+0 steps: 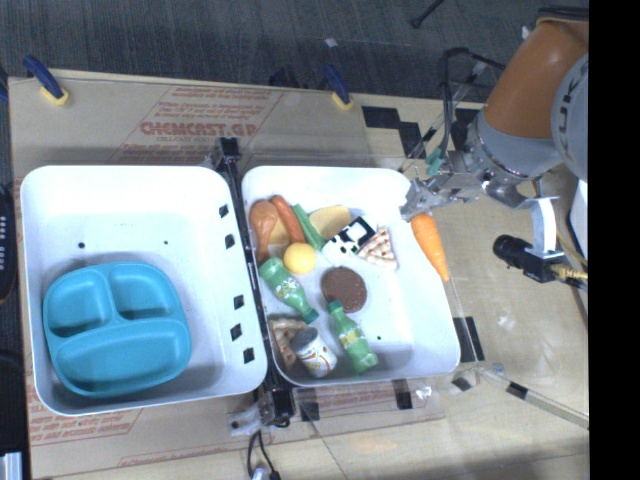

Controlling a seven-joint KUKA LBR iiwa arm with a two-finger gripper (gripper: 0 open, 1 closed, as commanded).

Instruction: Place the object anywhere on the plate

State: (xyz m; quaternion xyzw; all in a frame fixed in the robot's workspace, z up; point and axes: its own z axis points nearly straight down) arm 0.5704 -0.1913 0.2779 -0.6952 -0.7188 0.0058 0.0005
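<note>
Hanging over the right bin's far right rim, end effector clamped on the carrot

Blue plate, orange carrot, white bins, two green bottles

Blue plate at 7 o'clock in left bin. Right bin crowded w/ toy food: 2 green bottles, lemon, brown disc. Carrot at 3 o'clock on right bin's rim, tip pointing down, just below gripper. Arm at 1–2 o'clock.
</note>
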